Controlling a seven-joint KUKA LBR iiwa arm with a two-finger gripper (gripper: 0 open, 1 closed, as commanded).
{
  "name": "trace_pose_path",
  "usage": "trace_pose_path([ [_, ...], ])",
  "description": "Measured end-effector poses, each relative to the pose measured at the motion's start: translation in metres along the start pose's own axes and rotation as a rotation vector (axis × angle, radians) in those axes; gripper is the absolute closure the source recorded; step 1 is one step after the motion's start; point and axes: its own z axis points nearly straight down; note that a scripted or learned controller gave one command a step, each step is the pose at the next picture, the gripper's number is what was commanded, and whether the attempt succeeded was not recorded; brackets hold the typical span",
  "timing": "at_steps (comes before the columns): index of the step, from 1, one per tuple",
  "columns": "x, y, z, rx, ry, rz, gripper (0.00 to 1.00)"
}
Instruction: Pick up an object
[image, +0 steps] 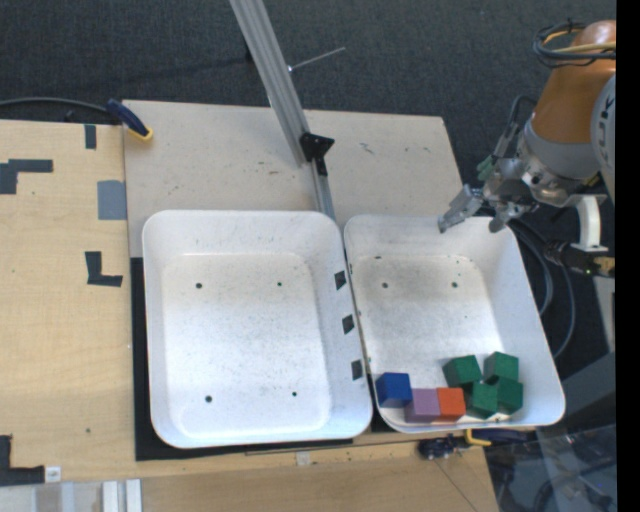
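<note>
Several small blocks lie along the near edge of the right bin (500, 290): a blue block (394, 388), a purple block (425, 403), an orange block (451, 401) and a cluster of green blocks (486, 382). My gripper (472, 215) hangs over the bin's far right corner, well away from the blocks. Its two fingers stand spread apart, open, with nothing between them.
The left bin (245, 325) sits beside the right one. A slanted metal pole (285, 95) with a black clamp rises from behind the bins. Dark cables (560, 300) run along the bench's right side. A blue and yellow tool (130, 118) lies at the far left.
</note>
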Motion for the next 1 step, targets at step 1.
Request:
trace_pose_path([
  [1, -0.0044, -0.0034, 0.0456, 0.001, 0.000, 0.002, 0.00],
])
